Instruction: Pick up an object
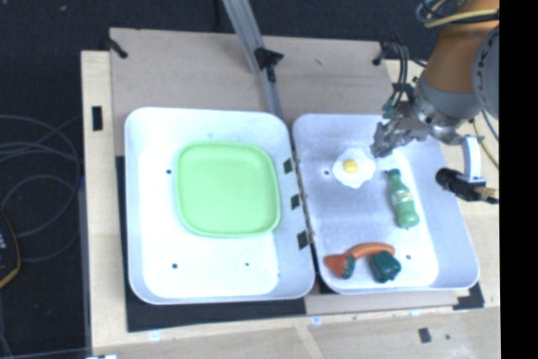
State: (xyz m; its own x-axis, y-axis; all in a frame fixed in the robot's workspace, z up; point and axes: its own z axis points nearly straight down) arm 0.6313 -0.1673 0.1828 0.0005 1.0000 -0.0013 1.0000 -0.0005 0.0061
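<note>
right now the gripper [385, 139] hangs over the right bin [445, 265], just up and right of the fried egg toy [353, 169]; whether it is open or closed, i cannot tell. lower in that bin lie a green bottle [403, 199], a carrot [363, 253] and a teal piece [386, 266], while a green plate [228, 188] fills the left bin [151, 265].

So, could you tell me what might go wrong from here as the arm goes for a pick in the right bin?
1. The hand hangs at the edge of the fried egg; the egg lies flat and low, so a closing grasp may slip off it.
2. The green bottle lies close beside the egg, so a descent could nudge it.
3. The hand is near the right bin's back wall, so a slightly off descent might clip the rim.
</note>
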